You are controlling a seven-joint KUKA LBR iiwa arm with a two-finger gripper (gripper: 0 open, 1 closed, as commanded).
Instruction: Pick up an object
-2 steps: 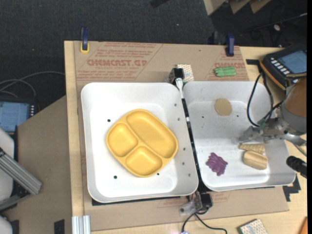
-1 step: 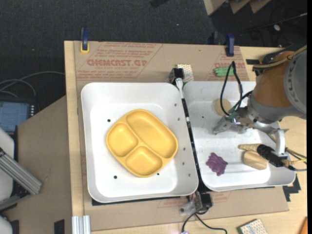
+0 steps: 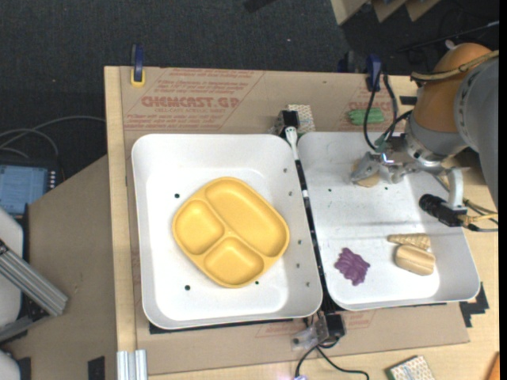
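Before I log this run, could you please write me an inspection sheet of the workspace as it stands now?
Surface: wooden bench bearing a left white bin and a right white bin, side by side.
Job's things: yellow divided plate in the left bin; purple grape bunch and tan bread piece in the right bin's near part; a small tan item beside the gripper, too small to name.
Clutter: green object on the bench behind the right bin.
Grippers: gripper low over the right bin's far part; jaws' state cannot be told.
Cables: black cable running to the wrist.
Surroundings: dark carpet.
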